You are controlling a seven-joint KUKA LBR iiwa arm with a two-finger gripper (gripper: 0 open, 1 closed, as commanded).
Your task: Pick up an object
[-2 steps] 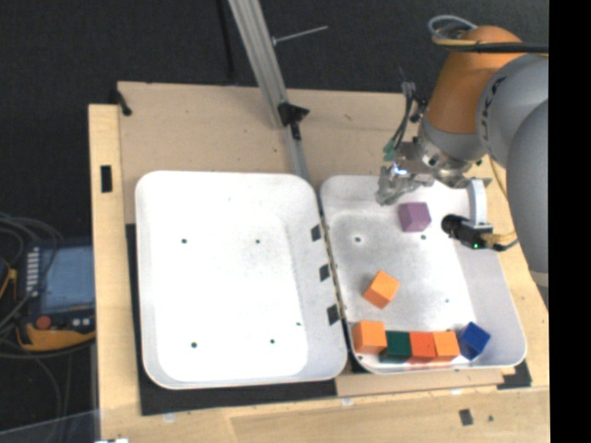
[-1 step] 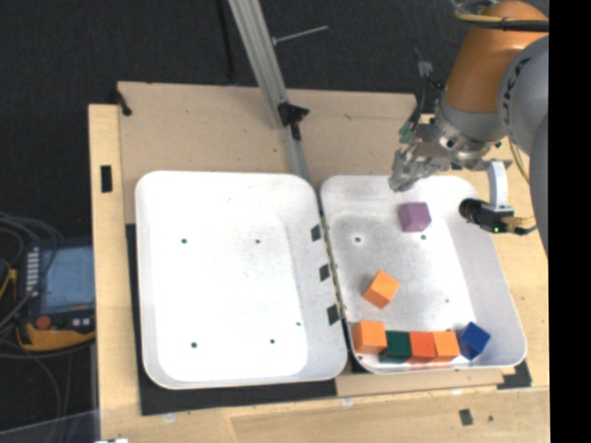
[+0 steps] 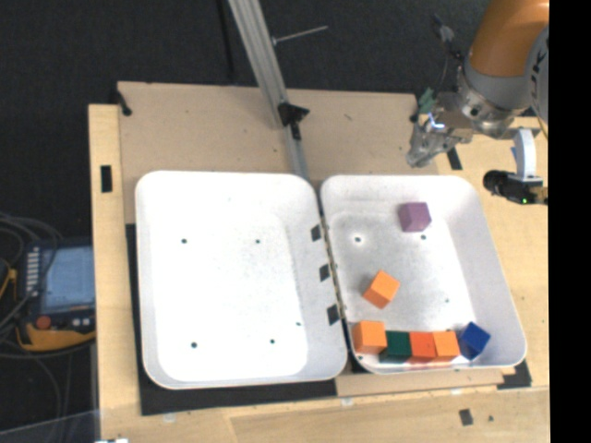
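Tool [image 3: 427,146] above right bin [image 3: 489,238] — far edge

Wooden bench [image 3: 212,127]: two white bins side by side, L [image 3: 152,275], R [image 3: 489,247].

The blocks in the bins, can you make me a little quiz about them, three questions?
1. True or false: the purple block lies in the right bin.
2. Which block lies at the right end of the row along the right bin's near wall? A) green block B) blue block C) purple block
3. Fill in: the gripper hangs above the bench, just beyond the right bin's ____ wall.

Key: 1 true; 2 B; 3 far. The left bin holds no blocks, and a lone orange block lies mid-bin on the right.
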